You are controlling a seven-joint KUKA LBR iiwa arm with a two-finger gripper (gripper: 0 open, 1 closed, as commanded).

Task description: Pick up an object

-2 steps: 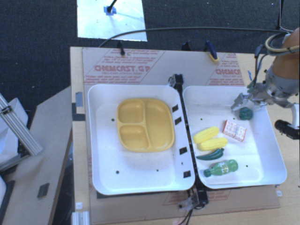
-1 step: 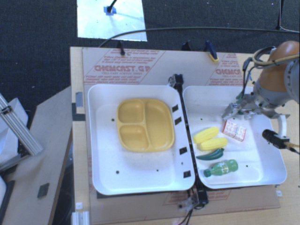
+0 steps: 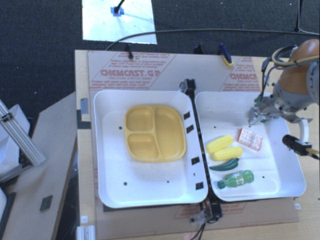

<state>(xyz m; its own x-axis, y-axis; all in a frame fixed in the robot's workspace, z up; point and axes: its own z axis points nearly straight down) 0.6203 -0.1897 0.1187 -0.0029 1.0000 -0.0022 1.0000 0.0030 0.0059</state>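
Near the right bin's [image 3: 287,186] far edge, claw [image 3: 256,115], above red-and-white packet [image 3: 250,139]

A dark, speckled carpeted floor [image 3: 40,29] fills the scene from 9 to 3 o'clock. At 12 o'clock lies 1 pale square sheet [image 3: 118,14] with a small blue marker [image 3: 117,11] on it. A wooden bench [image 3: 82,134] sits at centre, topped by a protective board printed in red lettering [image 3: 131,73]. At 9 o'clock a silvery metal rail [image 3: 19,139] slants beside a lower tan surface [image 3: 47,149]. Lighting is even and soft.
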